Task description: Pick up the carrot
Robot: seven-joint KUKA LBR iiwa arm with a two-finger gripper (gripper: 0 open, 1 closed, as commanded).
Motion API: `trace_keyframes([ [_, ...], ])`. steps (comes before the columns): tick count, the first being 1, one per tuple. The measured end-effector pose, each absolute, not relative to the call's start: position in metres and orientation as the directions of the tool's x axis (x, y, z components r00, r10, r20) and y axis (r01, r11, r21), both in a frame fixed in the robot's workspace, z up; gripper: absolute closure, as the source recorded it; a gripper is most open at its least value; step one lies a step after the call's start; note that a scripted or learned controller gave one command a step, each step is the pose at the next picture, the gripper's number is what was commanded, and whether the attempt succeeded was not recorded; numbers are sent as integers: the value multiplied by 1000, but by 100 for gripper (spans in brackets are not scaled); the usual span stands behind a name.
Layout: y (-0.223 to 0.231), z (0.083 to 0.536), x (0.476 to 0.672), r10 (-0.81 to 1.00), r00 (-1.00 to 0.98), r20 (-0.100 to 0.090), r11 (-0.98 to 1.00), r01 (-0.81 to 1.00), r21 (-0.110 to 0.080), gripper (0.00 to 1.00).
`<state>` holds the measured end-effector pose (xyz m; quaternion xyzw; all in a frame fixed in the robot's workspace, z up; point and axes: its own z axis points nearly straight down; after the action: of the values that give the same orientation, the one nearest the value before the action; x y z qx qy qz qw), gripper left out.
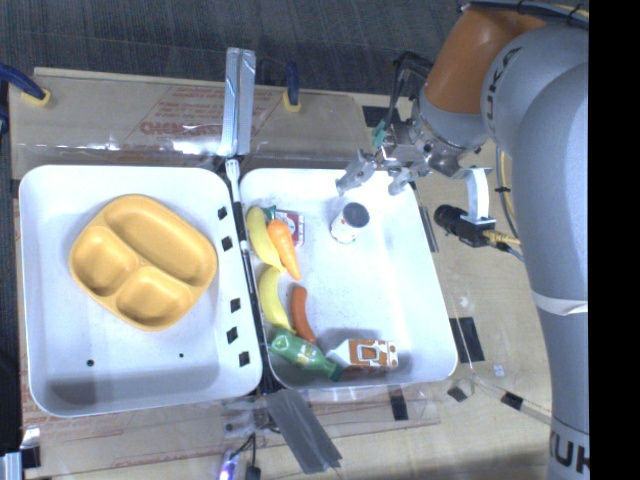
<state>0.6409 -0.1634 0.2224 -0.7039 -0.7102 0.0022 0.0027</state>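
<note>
The carrot is orange with a green stem end. It lies slanted in the right bin near the bin's left wall, resting against a yellow banana. My gripper hangs over the far edge of the right bin, up and to the right of the carrot and well apart from it. Its two grey fingers are spread open with nothing between them.
A small white and black cylinder stands just below the gripper. The right bin also holds a second banana, an orange-red sausage, a green bottle, a small carton and a red-and-white packet. A yellow divided tray lies in the left bin.
</note>
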Motion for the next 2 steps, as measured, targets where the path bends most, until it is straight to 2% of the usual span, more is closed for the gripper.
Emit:
trace_keyframes([
  [1, -115, 132, 595, 964, -266, 3, 266, 964, -7, 0],
  [2, -99, 95, 607, 872, -490, 4, 490, 872, -5, 0],
])
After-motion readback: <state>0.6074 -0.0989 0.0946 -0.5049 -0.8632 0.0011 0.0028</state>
